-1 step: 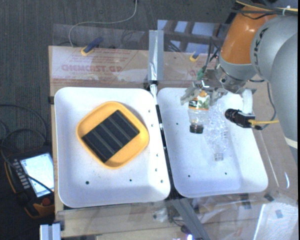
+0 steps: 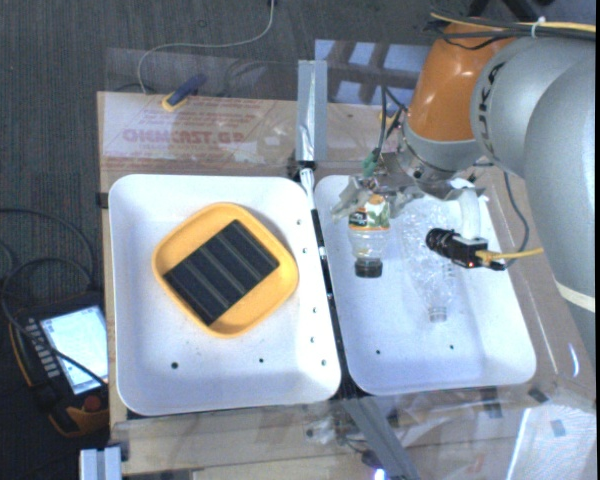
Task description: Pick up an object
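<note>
A small clear bottle (image 2: 368, 236) with a yellow-green label and a dark cap lies in the right bin (image 2: 480, 353), near its left wall, cap toward the front. My gripper (image 2: 378, 194) hangs right over the bottle's far end, at the back of that bin. A second clear, crinkled bottle (image 2: 427, 268) lies to the right of the first one. A yellow dish-like object (image 2: 226, 268) with a black ribbed middle rests in the left bin (image 2: 180, 378).
The grey arm with its orange band (image 2: 460, 78) fills the upper right above the right bin. A black connector with a yellow cable (image 2: 458, 247) hangs over that bin. A metal divider (image 2: 310, 118) stands behind the bins.
</note>
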